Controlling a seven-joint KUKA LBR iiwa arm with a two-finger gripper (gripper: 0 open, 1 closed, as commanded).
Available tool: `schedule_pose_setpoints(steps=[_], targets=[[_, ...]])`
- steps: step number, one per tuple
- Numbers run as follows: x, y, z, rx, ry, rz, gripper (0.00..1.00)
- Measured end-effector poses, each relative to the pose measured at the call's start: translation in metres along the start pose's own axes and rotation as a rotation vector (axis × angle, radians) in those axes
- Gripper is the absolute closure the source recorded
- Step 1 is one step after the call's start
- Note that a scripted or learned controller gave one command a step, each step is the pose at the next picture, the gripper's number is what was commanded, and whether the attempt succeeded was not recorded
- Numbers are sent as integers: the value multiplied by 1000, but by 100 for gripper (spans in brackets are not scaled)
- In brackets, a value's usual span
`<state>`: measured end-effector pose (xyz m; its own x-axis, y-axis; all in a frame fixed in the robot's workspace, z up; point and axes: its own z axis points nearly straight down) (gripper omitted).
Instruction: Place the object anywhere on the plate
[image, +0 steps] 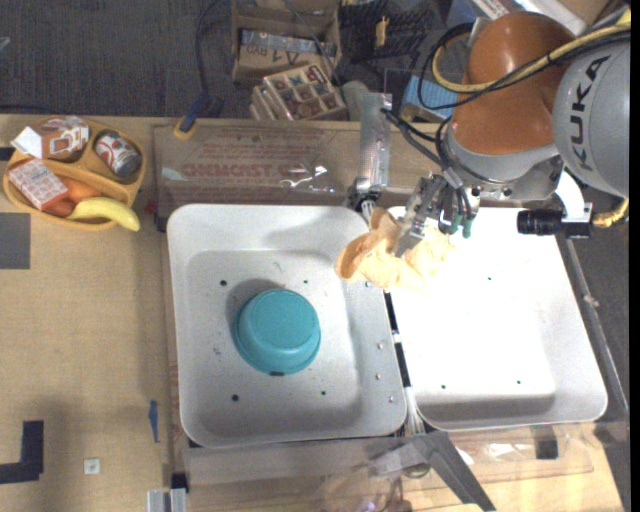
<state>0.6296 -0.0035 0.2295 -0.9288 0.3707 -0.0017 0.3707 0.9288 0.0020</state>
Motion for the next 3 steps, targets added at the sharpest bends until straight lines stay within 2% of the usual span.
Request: schedule_pose_setpoints(steps=[1, 2, 3], targets=[[22, 37, -3, -1, -1, -374, 100], [58, 78, 9, -1, 0, -384, 100], [97, 113, 4, -1, 1, -383, 100]])
